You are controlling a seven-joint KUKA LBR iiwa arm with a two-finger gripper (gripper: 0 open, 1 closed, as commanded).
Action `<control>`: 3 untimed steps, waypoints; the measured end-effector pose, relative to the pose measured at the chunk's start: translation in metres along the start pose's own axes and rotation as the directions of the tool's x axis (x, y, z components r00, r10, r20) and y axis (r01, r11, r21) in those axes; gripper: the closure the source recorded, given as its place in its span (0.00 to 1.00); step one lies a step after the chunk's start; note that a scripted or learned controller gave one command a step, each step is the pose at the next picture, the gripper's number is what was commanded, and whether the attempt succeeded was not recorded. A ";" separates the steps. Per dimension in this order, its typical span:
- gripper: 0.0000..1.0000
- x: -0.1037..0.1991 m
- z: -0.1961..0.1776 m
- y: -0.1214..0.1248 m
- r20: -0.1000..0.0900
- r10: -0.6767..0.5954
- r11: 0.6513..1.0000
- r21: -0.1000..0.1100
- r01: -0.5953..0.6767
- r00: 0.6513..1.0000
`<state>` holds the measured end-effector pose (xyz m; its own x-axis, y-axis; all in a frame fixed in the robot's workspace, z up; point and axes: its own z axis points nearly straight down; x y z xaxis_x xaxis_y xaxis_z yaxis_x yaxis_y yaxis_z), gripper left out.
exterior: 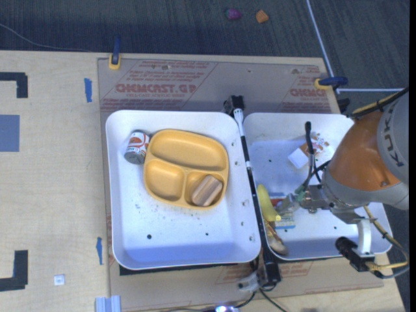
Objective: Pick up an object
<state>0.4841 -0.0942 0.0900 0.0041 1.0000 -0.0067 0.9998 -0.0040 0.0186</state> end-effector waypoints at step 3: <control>0.00 -0.002 0.000 0.000 -0.005 -0.004 1.000 0.001 0.004 1.000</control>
